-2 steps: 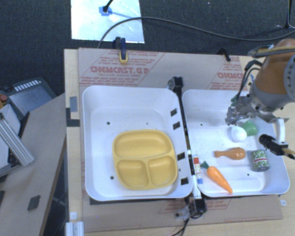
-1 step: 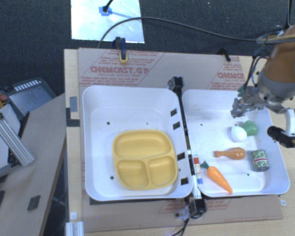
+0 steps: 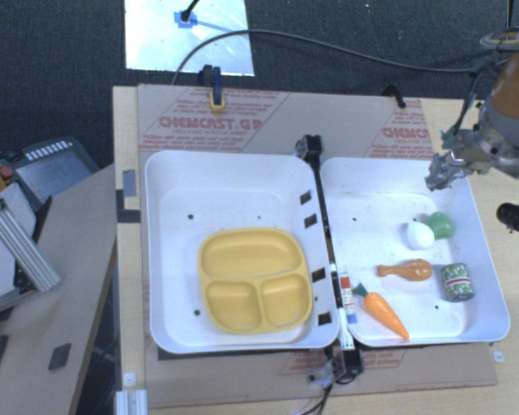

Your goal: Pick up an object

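Nearest the lens, a toy carrot (image 3: 386,314) lies at the front edge of the right-hand bin (image 3: 480,328), its green top pointing toward the divider between the two bins. Behind it rests an orange-brown drumstick-shaped toy (image 3: 406,271), with a small patterned can (image 3: 457,282) just beside it to the right. Farther back, a white egg-shaped object (image 3: 419,234) touches a green object (image 3: 441,225). The left-hand bin (image 3: 169,180) carries a yellow compartment tray (image 3: 253,278). The gripper (image 3: 439,174) hangs over the far right edge of the right-hand bin, apart from every object and with nothing visibly between its fingers; how far they are parted cannot be told from this angle. Both bins sit on a cardboard-covered worktop (image 3: 242,119).
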You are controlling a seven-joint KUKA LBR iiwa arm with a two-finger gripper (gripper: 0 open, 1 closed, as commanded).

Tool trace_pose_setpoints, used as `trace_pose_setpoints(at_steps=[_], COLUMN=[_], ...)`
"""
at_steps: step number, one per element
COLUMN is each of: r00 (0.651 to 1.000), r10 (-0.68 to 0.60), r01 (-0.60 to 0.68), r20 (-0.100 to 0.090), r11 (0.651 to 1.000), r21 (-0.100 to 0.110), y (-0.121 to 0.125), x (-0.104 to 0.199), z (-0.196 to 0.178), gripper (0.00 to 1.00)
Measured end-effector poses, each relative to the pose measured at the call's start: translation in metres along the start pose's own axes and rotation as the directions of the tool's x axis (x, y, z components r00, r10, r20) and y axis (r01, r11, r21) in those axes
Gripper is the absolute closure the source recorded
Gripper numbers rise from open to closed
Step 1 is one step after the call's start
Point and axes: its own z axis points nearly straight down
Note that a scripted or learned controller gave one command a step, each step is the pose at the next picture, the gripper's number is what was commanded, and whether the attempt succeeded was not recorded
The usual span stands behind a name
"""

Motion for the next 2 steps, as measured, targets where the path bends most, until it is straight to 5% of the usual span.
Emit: trace_pose_setpoints(at_steps=[1, 2], r00=[1.000, 1.000], r10=[-0.001, -0.004], r01=[0.001, 0.004], r20=[-0.001, -0.005], r11=[1.000, 1.000], r21=[0.003, 0.009], y=[0.002, -0.016], x=[0.000, 0.050], z=[-0.036, -0.021], gripper=[1.00, 1.00])
